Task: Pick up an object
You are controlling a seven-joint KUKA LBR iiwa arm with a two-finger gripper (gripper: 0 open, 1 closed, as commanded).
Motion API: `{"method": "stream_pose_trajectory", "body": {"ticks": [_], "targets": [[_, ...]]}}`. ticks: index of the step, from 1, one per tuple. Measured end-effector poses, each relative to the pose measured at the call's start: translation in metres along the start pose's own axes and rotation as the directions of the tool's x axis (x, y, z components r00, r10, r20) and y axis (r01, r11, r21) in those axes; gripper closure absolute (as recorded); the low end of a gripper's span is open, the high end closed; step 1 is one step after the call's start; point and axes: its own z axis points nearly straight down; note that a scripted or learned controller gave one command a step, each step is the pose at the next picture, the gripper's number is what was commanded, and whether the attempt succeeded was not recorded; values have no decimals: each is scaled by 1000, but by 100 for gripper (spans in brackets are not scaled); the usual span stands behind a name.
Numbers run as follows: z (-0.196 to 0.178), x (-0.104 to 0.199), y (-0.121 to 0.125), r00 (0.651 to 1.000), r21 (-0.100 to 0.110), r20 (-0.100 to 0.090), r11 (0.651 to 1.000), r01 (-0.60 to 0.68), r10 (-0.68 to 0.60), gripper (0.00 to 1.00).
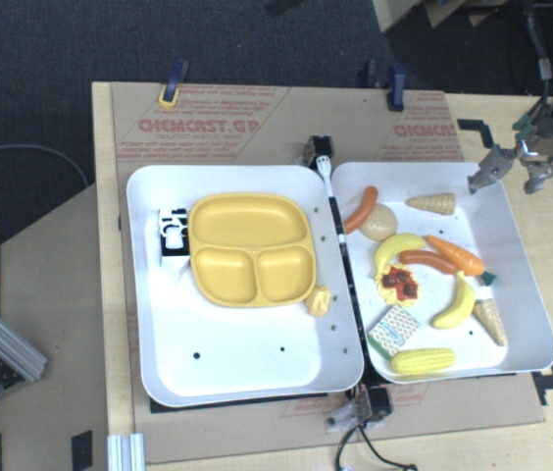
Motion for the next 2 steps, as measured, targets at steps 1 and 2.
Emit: {"method": "stream_pose_trajectory", "body": {"ticks": [1,2], "targets": [[-9,1,2,1000,-14,3,1000,4,-4,0],[34,-2,6,1000,-9,1,1000,4,-4,0]]}}
